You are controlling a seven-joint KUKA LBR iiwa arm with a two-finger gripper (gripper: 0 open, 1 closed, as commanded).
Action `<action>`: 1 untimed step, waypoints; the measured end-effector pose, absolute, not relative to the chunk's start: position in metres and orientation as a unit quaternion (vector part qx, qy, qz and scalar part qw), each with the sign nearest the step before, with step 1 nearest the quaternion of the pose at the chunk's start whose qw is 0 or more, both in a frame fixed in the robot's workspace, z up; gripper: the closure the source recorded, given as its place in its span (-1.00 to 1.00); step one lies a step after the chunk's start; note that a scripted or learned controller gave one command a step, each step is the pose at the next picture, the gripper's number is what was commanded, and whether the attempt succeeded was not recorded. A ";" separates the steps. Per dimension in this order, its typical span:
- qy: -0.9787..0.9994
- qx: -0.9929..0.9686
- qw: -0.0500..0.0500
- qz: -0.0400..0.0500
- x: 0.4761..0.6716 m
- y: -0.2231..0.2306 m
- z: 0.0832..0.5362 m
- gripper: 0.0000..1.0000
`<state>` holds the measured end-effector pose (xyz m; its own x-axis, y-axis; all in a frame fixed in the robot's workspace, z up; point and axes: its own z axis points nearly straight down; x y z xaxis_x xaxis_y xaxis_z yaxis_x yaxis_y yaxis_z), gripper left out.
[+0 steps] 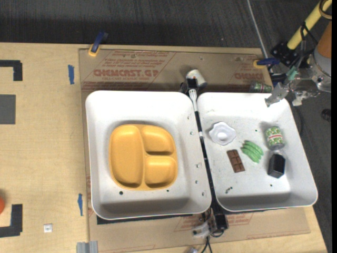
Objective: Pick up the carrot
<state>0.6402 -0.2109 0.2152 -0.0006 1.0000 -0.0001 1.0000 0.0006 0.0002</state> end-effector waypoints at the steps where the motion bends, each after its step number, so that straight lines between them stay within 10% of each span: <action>1: 0.677 0.736 -0.001 0.000 0.607 -0.145 0.144 -1.00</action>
<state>0.6072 -0.1446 0.1435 0.0835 0.9965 0.0009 0.9965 -0.0835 -0.0017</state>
